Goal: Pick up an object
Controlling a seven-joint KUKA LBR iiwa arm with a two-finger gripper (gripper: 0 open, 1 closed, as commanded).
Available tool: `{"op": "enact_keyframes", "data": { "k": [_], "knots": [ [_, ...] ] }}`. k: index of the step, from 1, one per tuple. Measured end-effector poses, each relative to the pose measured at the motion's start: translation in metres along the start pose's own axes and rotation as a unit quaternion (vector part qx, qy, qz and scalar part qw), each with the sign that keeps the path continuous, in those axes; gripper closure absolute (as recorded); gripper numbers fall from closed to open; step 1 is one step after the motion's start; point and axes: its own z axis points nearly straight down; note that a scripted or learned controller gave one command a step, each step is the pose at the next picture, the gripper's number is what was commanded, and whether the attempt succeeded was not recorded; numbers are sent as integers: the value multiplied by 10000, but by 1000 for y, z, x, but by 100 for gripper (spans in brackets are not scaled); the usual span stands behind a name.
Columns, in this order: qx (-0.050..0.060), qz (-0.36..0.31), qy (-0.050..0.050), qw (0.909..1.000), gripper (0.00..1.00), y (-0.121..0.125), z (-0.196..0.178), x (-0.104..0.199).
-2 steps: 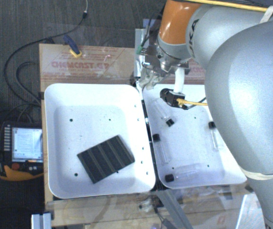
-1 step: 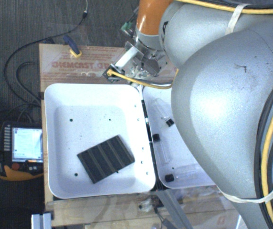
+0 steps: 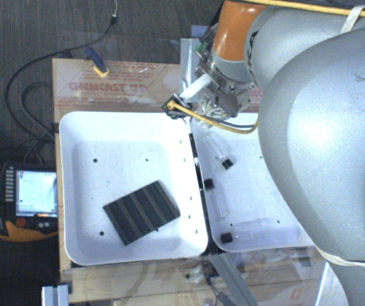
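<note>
You see dark ribbed block [image 3: 141, 211] lying flat, tilted, in left bin [image 3: 74, 139], toward its near side. Gripper [image 3: 216, 110] hovers over far edge of right bin [image 3: 259, 234]; can't tell its state.

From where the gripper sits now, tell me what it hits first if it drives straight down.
Probably the back rim of the right bin, near the divide between the bins; the gripper hangs there. Depth is unclear. The dark ribbed block lies off that line.
</note>
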Motion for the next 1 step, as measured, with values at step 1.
{"op": "enact_keyframes", "data": {
  "k": [1],
  "knots": [
    [-8,-1425,5,9898,100,-12,-7,21]
  ]
}}
